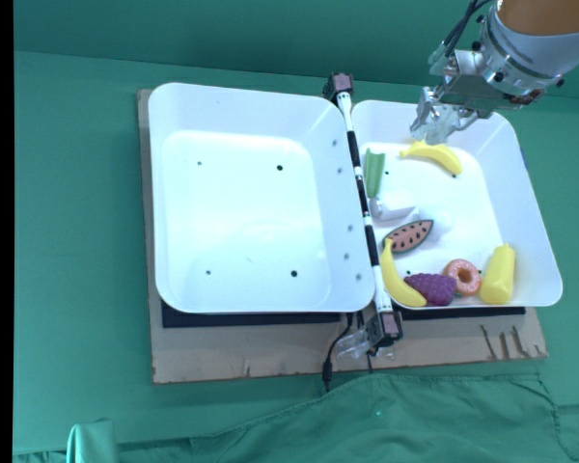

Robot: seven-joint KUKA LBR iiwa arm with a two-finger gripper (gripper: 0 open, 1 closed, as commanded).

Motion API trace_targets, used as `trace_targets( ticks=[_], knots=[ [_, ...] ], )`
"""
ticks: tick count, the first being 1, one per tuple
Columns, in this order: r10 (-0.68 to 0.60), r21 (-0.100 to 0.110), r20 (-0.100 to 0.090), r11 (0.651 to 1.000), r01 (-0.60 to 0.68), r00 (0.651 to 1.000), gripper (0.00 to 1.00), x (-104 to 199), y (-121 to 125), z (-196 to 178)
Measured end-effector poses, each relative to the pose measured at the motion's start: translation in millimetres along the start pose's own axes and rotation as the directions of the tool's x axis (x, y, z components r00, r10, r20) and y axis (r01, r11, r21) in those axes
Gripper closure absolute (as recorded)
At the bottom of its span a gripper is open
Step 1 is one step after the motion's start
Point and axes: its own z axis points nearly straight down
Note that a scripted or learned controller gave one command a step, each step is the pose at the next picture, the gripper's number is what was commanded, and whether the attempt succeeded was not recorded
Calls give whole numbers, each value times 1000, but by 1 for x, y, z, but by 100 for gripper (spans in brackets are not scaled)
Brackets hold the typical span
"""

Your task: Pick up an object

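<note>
You had the gripper hanging at the far edge of the right bin, just above the small banana; nothing was between its fingers, and whether they stood open or closed could not be told. The other pieces lay nearer you: a green piece, a melon slice, a big banana, grapes, a donut. You seemed to be at the approach step. Next you would have needed to drop straight down and straddle the small banana across its narrow width.
</note>
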Motion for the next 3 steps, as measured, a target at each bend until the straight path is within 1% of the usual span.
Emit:
trace_targets(
  ticks=[1, 2, 3],
  knots=[
    [5, 24, 0, 1000, -5, 1000, 100, 27, -70, 36],
    [-1, 5, -3, 1000, 1, 1000, 100, 79, -64, -69],
    [9, 26, 2, 1000, -9, 1000, 100, 65, -67, 23]
  ],
)
